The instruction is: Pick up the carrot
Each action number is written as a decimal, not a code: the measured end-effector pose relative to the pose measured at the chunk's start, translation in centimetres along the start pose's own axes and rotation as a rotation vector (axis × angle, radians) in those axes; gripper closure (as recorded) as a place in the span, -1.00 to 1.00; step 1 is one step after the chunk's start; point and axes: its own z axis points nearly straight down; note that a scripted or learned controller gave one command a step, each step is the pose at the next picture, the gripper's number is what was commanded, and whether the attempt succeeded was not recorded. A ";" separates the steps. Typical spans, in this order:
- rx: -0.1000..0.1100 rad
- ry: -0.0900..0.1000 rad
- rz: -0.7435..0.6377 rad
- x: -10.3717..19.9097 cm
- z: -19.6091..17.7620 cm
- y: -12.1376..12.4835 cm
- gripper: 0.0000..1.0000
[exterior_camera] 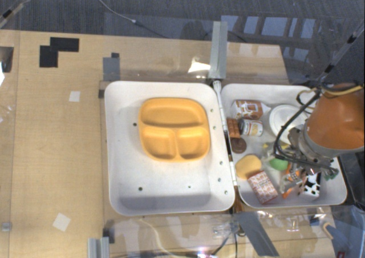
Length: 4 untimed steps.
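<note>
Approach step: the gripper (296, 172), finger state indeterminate, is lowered over the carrot (290, 190) near the right bin's (336, 197) front edge; next, close and lift

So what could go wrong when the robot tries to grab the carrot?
The carrot lies in the crowded right bin, partly under the arm's wrist, so the gripper might pinch a neighbour instead, like the black-and-white toy or the patterned pink box. The thin carrot may also slip out. The dangling cables could catch on nearby items.
</note>
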 end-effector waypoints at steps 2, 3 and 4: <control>-0.002 0.000 -0.058 -0.1 0.0 -0.4 -1.00; -0.002 0.002 -0.034 -0.1 0.0 -0.3 -1.00; -0.002 0.000 0.008 0.0 0.0 -0.2 -1.00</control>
